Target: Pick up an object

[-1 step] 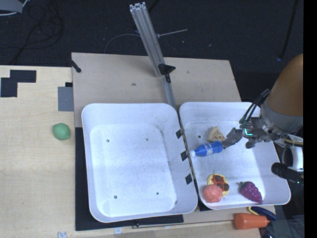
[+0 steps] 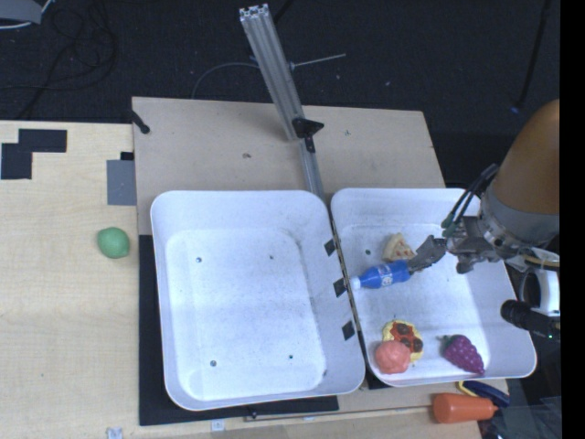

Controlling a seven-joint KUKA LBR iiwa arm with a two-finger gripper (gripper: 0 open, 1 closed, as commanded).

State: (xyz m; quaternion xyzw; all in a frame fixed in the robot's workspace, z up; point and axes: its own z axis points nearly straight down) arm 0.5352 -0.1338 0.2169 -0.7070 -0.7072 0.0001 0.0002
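**Blue bottle lies lengthwise toward the gripper in the right bin**

Nearest the camera, outside the bins on the bench edge, an orange carrot-shaped toy (image 2: 462, 407) is seen. Just inside the right white bin (image 2: 512, 370), along its near wall, a purple bunch of plastic grapes (image 2: 463, 353) and a red-and-yellow toy fruit cluster (image 2: 398, 346) are found, well apart from the arm's working end.

Further in, a small blue plastic bottle with a white label (image 2: 384, 275) lies on its side near the bin's middle, its long axis running from lower left to upper right. At its right-hand end the dark two-finger gripper (image 2: 428, 253) is met, touching or nearly touching the bottle; whether the jaws are spread or closed cannot be told, as they are too dark and small. The bottle is judged the likeliest target, lying to the left of the gripper and in line with it.

Just beyond, a small tan wedge-shaped toy (image 2: 398, 246) sits beside the bottle. Farther left, a green ball (image 2: 113, 242) rests on the wooden bench.
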